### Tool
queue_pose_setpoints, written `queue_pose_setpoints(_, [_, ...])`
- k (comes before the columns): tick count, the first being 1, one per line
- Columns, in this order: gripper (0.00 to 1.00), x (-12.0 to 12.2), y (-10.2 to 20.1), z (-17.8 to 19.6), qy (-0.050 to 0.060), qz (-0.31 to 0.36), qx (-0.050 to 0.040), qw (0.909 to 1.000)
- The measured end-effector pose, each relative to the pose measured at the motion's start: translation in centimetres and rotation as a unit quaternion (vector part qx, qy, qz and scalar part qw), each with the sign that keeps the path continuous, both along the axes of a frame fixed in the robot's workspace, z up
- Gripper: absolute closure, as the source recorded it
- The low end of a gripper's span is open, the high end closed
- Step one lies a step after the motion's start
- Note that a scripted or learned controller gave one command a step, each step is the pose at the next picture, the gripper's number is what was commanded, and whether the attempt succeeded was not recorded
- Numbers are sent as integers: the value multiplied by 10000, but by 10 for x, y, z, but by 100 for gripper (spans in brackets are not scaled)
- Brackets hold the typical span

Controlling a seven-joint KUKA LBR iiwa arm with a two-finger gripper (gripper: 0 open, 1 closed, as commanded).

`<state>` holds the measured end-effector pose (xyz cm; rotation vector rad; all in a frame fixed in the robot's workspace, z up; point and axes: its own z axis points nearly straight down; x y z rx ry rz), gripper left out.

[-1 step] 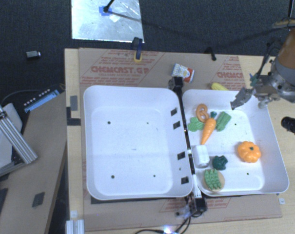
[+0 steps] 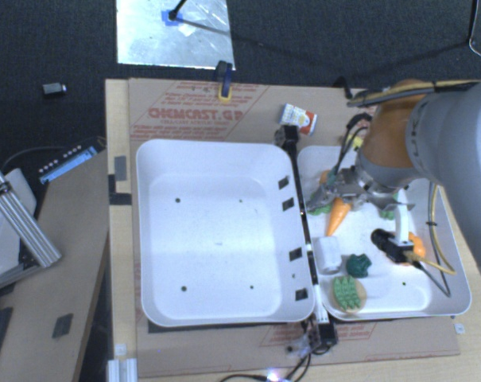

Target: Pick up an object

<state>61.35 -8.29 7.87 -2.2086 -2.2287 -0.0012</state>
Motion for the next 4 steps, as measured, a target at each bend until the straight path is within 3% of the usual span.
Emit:
queue_pose_setpoints(1, [100, 3, -4, 20, -48, -24, -9, 10000])
queue_pose_setpoints(2, [100, 19, -5, 51, -37, -21, -20, 10000])
queue_pose_setpoints(3, [100, 31, -6, 36, -28, -16, -17, 10000])
queue_pose_setpoints(4, [100, 51, 35, 111, -61, -2, -13, 10000])
